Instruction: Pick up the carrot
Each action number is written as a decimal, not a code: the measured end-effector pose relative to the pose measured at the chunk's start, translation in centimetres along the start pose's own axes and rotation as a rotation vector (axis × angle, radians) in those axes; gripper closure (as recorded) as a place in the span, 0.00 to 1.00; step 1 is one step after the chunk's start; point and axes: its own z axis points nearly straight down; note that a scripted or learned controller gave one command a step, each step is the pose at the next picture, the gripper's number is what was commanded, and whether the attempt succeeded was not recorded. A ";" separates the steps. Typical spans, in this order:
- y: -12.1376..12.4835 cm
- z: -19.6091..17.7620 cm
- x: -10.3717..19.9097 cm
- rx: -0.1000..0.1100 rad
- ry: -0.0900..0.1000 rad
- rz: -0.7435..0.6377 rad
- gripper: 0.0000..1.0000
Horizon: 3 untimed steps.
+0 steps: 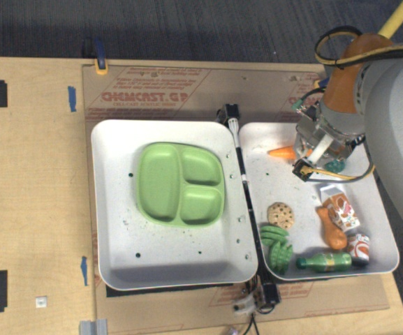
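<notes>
1. camera view, looking down at a slant: a tabletop point(33, 187) carries two shallow white bins side by side. the left bin point(110, 208) holds a green divided plate point(181, 183).
2. the carrot point(281, 153) lies flat on the floor of the right bin point(255, 187), in the far left part, its thin tip pointing toward the left bin.
3. the tool point(311, 144), on a grey arm with an orange band, hangs over the far part of the right bin. it is just to the right of the carrot, at the carrot's thick end. i cannot tell whether the two touch.
4. i cannot tell whether the tool is open or closed.
5. nearer the camera in the right bin, well apart from the carrot, lie a round cookie point(281, 215), a green leafy piece point(278, 248), a green bottle point(325, 261) on its side and a white and red carton point(342, 212).
</notes>
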 end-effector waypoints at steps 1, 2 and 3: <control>0.0 0.0 0.0 0.002 0.000 0.000 0.00; 2.7 1.9 -4.7 -0.010 0.005 0.164 0.00; 0.5 1.9 -1.7 -0.015 0.004 0.332 0.00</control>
